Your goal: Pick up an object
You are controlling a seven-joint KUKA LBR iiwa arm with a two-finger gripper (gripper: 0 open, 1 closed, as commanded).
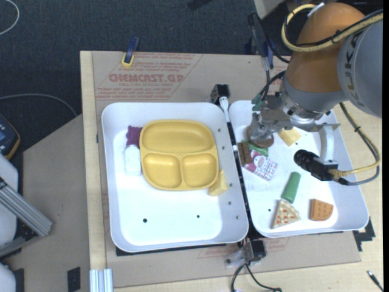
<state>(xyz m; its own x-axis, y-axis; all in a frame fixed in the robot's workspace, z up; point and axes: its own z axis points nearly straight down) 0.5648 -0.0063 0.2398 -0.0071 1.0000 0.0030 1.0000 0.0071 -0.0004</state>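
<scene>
Low, the claw point(262, 140) hangs near the right bin's point(358, 207) inner edge.

Enters from upper right of frame as grey KUKA arm point(364, 53). Orange band point(316, 47) sits above wrist, right of centre near top edge. Wrist angled down and leftward. Gripper point(261, 135) lowered, positioned right of frame centre, pointing downward.
</scene>
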